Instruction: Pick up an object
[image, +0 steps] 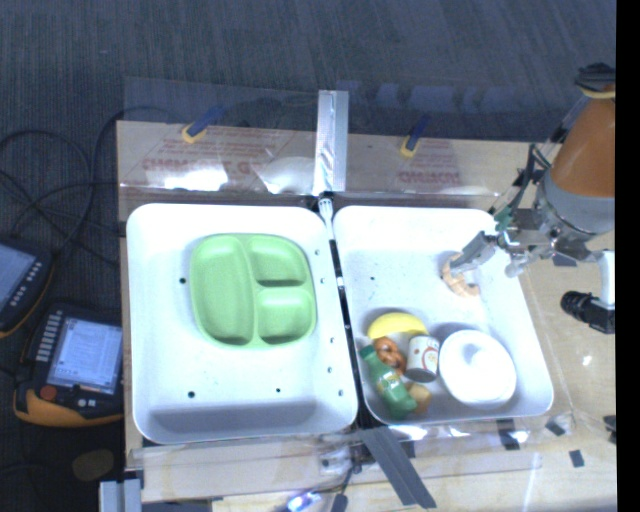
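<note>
The grey metal hand (465, 262) hangs over the right shallow white bin (520, 330), just above a small tan object (462, 284); whether its grip is spread, I cannot tell. A green divided plastic tray (252, 287) lies in the left bin (150, 300).

Grey robot arm entering from 3 o'clock.
Orange-banded wrist sits at 2 o'clock; gripper (468, 262) points toward 9 o'clock.

Divided tray (252, 288) in left bin (150, 400); in right bin (400, 240), bowl (478, 366) at front right, bottle (386, 376) and can (423, 356) left of it.
</note>
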